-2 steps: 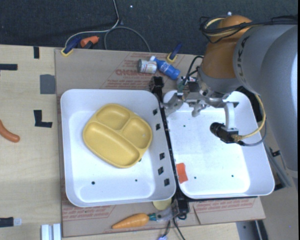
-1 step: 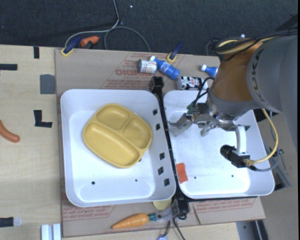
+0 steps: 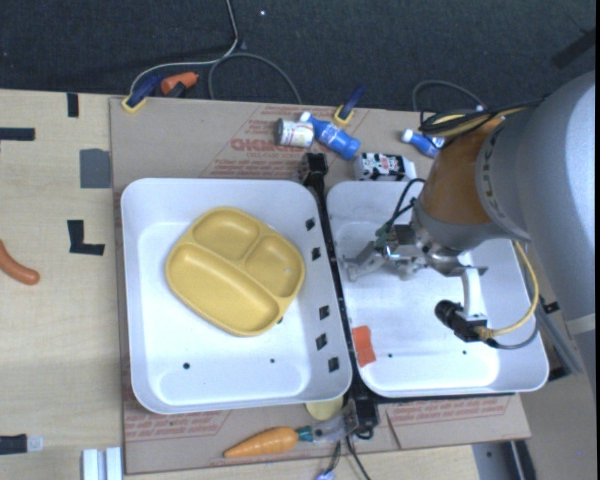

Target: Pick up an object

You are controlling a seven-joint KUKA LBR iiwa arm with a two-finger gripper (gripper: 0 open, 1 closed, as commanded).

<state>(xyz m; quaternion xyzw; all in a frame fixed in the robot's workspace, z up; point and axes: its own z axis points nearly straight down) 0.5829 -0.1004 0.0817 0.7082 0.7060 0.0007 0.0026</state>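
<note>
While two white bins sit side by side on the bench, each carries little: the left bin [image 3: 145, 268] holds one yellow divided plate [image 3: 235, 269], lying flat near its middle, and the right bin [image 3: 520, 368] has one small orange piece [image 3: 362, 345] against its left wall, near the front corner.

One grey arm [image 3: 540, 168] with its orange band [image 3: 460, 173] reaches over the right bin from the right. Its gripper [image 3: 355, 265] hangs low over the left part of that bin, close to the divider between the bins. One metal finger [image 3: 365, 260] points toward the divider, but the view is too blurred and crowded there to tell whether the fingers are apart or together, and nothing can be made out between them. The orange piece lies apart from the gripper, nearer the front. The plate is on the other side of the divider, untouched.

Outside the bins, several loose things lie on the bench. One toy carrot [image 3: 265, 442] rests below the left bin's front edge. One toy sausage [image 3: 12, 261] lies far to the left on the wooden surface. Behind the bins are one white bottle [image 3: 295, 131], one blue bottle [image 3: 338, 138] just beside it, and one small black-and-white box [image 3: 384, 167] near the right bin's back edge. One orange-handled clamp [image 3: 178, 83] sits at the back left corner of the cardboard.
</note>
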